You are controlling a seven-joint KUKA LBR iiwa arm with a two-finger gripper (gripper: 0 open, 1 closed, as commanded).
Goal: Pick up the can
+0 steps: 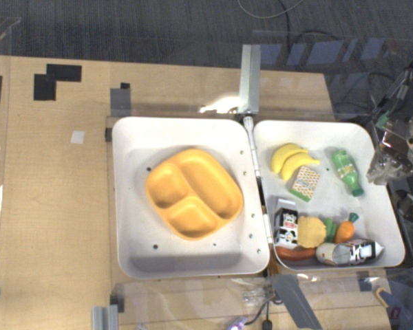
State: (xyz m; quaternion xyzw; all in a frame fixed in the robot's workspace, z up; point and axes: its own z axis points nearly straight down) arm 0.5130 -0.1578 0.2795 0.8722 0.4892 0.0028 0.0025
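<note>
hand (384, 172) at right bin's (372, 139) edge

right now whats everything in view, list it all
bins: 2, white, side by side on the bench
tray: 1, yellow, three sections, in the left bin
bananas: 1 bunch, yellow, right bin, top left
bottle: 1, green, right bin, top right
packet: 1, green patterned, just below the bananas
carton: 1, black and white, right bin, lower left
carrot: 1, orange, right bin, bottom pile
can: 1, white and black, lying at the right bin's bottom edge
gripper: 1, grey, at the right bin's right rim
</note>
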